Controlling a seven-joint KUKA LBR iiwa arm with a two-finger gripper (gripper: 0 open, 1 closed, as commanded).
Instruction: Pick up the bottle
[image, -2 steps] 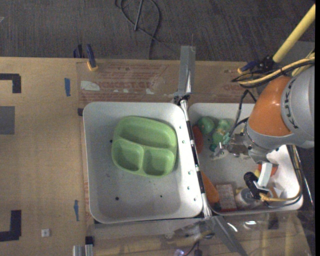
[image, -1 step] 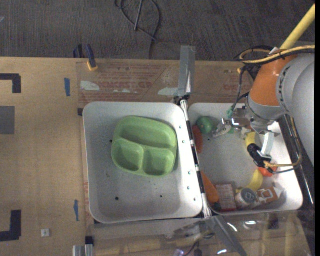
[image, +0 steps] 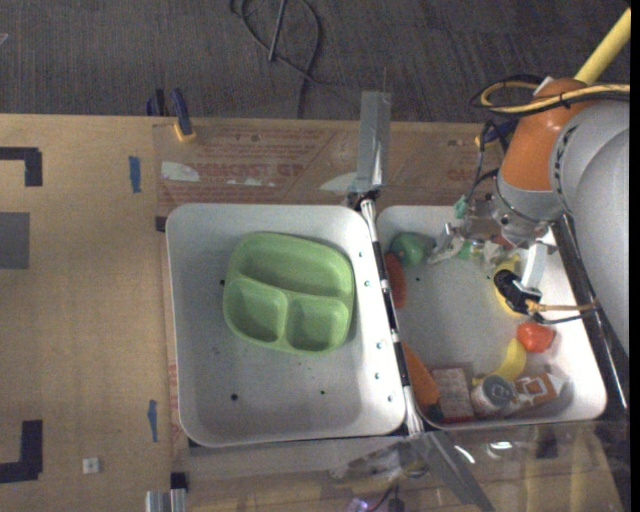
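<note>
Bottle (image: 508, 390) lies on its side at the near edge of the right bin (image: 455, 310), white cap end toward the middle, orange label toward the corner. It's well apart from my gripper (image: 470, 243), which hangs over the far end of that same bin, close to a green lump (image: 408, 246). Can't tell whether I'm spread wide or pinched narrow; the tip is a blur of metal and green bits, and I see nothing held.

Step in hand, as I judge it: approach, grasp not yet made. Next move calls for travel across the bin toward the near wall, wrist turned so I close across the bottle's body, not along its length, then a drop.

In the way: yellow banana-shaped piece (image: 513, 358) touching or just beside the bottle, red-orange piece (image: 535, 336) a bit further up, tan block (image: 452, 392) right next to the cap end, orange carrot-like piece (image: 420, 375) along the divider. Tight corner, wall close, so little room for a finger on that side.

Left bin (image: 200, 400) holds a green divided plate (image: 290, 292); no bearing on this.
</note>
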